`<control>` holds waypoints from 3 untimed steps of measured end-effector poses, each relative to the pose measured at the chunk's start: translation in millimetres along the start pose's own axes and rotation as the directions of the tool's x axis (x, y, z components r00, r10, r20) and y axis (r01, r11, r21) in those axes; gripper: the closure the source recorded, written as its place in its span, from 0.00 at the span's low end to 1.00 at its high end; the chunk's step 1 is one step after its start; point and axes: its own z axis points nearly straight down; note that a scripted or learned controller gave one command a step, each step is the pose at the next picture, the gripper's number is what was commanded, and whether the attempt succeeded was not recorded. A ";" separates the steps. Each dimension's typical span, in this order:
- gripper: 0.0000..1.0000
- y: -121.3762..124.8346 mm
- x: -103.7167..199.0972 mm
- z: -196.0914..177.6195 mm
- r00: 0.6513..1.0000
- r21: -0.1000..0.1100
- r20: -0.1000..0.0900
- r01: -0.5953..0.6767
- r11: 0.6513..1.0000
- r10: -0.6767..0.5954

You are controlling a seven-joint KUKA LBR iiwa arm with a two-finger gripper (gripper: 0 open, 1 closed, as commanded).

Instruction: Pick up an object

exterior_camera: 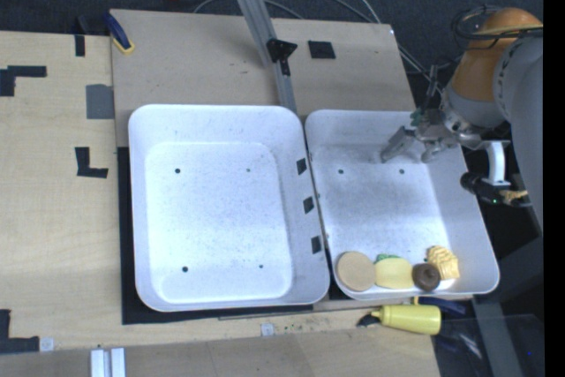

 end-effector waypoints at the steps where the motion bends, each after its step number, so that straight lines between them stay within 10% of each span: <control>1: 0.00 0.0 0.0 0.0 1.000 0.000 0.000 0.000 1.000 0.000; 3: 0.00 0.0 0.0 0.0 1.000 0.000 0.000 0.000 1.000 0.000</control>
